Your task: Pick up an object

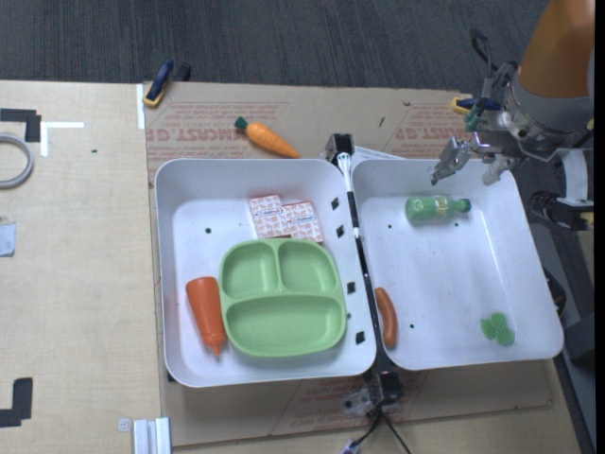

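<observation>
We are watching the pincer hanging over the upper rim of the right shallow white bin, in the upper right of the frame. Its dark fingers are reading as parted a little, with nothing between them.

The nearest candidate is the small green plastic bottle, lying on its side just below the pincer in the upper part of the right bin. We are judging it light and stiff, but round and smooth, so it may roll or slip if taken along its length; closing across the middle of the body looks the surest hold.

We are counting three things in the right bin: one bottle, one reddish sausage-shaped toy against the lower left wall, and one small green knobbly toy at the lower right.

In the left shallow white bin we are counting three more: one green three-part plastic plate, one orange carrot-shaped toy beside it at the left, and one flat printed red-and-white packet above it. The plate looks too broad for an easy grip.

One smaller orange carrot toy with a green top is lying on the cardboard-covered worktop above the left bin.
</observation>
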Robot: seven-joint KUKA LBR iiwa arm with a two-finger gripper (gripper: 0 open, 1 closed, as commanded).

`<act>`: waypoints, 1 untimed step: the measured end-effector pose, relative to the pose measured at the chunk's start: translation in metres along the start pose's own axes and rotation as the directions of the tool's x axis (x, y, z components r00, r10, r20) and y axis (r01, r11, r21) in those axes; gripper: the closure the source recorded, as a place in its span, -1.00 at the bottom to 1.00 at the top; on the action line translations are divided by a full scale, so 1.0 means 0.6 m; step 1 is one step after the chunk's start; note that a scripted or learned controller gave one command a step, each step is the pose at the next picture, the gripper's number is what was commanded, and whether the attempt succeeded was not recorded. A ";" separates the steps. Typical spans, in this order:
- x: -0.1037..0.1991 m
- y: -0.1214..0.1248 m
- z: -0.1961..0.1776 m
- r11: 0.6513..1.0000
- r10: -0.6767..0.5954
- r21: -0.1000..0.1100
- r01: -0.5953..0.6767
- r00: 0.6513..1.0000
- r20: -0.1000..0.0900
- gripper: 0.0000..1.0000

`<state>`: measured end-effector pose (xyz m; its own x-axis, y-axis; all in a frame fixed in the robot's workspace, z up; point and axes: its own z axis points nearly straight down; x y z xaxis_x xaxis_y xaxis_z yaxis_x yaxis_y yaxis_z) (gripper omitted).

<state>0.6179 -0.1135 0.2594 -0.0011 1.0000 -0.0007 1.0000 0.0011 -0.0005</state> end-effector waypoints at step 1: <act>-0.005 0.042 0.231 0.971 -0.240 -0.014 0.240 0.971 0.006 -1.00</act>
<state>0.6430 -0.1166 0.1205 -0.2408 0.9705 -0.0069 0.9705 0.2409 0.0130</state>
